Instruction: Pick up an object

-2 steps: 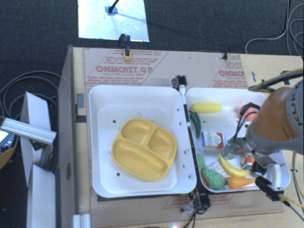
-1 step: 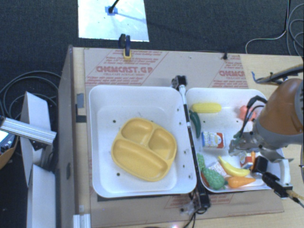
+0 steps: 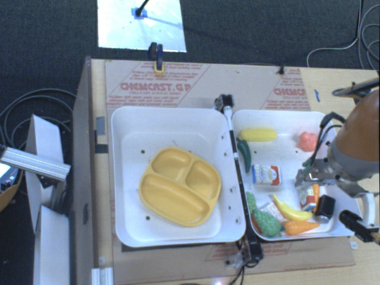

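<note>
Robot lab: bench (image 3: 178, 82) on dark carpet (image 3: 47, 28), loose cables (image 3: 24, 108) at left, clamp (image 3: 157, 57) at top center, two white bins (image 3: 124, 159), toy food (image 3: 279, 218) at lower right

board (image 3: 178, 82) | red print "CHEMCAST GP" | repeated, slanted, at right corner

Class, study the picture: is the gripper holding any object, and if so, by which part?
It cannot be told. The gripper sits low in the right bin beside a small packet, but no hold is visible.
</note>
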You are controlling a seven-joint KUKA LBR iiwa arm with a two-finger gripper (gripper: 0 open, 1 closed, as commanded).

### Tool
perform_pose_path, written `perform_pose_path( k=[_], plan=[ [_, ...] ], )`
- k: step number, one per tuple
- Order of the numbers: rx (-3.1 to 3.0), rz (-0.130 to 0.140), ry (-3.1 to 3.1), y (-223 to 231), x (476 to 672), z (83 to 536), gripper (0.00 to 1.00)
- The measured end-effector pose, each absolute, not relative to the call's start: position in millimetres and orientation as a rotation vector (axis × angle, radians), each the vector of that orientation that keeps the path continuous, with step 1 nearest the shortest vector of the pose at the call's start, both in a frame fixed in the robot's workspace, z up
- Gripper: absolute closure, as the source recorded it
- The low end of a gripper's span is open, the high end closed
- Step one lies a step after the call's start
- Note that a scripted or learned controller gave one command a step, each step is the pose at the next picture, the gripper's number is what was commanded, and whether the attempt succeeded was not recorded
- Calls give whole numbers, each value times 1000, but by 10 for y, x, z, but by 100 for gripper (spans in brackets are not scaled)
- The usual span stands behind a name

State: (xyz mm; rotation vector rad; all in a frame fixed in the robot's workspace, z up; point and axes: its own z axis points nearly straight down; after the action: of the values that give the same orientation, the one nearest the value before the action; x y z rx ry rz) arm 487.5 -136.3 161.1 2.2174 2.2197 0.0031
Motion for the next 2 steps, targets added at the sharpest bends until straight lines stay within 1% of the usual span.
perform_pose_path(
  k=[1,2],
  plan=[
    [2213,3,2229,-805,4870,815,100],
    [2214,5,2225,-833,4878,949,100]
  ],
)
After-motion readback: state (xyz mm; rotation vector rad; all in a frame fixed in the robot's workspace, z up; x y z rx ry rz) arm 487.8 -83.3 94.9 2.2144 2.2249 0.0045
